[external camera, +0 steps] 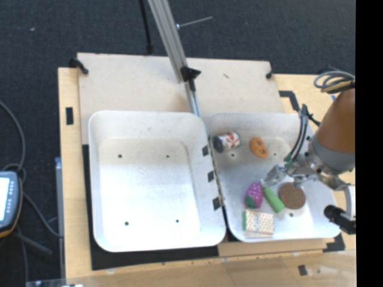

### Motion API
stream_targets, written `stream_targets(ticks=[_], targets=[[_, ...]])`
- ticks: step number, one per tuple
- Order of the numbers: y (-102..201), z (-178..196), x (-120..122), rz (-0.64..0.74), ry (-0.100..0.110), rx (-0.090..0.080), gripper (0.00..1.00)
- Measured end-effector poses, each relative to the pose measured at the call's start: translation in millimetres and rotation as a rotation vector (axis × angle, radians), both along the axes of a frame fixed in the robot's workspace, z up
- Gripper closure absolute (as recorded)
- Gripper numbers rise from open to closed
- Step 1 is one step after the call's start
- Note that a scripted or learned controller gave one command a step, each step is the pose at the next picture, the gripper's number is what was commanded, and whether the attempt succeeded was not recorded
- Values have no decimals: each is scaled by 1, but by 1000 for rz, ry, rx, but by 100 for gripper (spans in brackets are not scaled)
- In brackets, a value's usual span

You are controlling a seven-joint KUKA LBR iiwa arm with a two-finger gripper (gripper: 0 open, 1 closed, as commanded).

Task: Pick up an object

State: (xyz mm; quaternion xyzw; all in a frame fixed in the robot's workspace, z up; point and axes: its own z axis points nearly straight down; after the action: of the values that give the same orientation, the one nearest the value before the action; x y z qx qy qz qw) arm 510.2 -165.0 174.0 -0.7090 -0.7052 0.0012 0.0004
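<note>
A pale wooden bench (143, 82) bears two bins; in the right white bin (239, 130), the gripper (280, 177) hangs with fingers apart above a green cylinder (274, 200), probably light, stiff; best pinched across its middle.

Robot lab or test cell. Plywood bench (173, 76) on dark carpet (36, 28), two white bins (149, 121) side by side, aluminium camera mast (169, 31) clamped at back edge. Loose cables (15, 136) on floor, handheld control pendant (7, 199) at left, industrial arm (338, 130) at right.
</note>
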Motion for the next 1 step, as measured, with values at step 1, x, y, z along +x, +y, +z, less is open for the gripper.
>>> stream_targets(ticks=[1], targets=[[5,-50,12,-1,-7,3,0]])
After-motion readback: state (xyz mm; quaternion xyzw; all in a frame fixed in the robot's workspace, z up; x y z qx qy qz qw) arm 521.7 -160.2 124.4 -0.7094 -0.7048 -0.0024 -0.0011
